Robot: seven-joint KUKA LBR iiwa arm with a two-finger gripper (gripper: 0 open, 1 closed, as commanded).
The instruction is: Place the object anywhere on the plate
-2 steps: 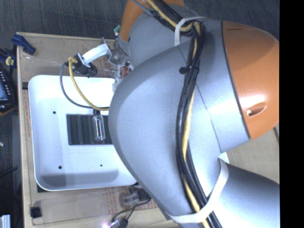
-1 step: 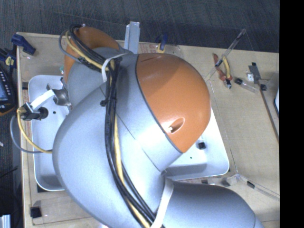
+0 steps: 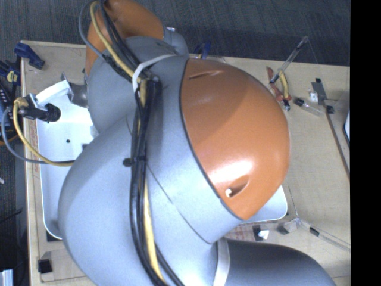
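The grey arm with its orange band point(image 3: 232, 142) takes up most of the camera view and covers both bins. A white wrist part with a black fitting and a yellow cable point(image 3: 44, 109) shows at the left, over a bare strip of white bin point(image 3: 50, 177). The arm hides the plate and the object.
Wooden bench point(image 3: 321, 177) lies bare at the right, with thin metal rods and small tools point(image 3: 297, 82) near its back edge. Blue clamps point(image 3: 27, 55) sit at the back left corner. Black cables run down the arm.
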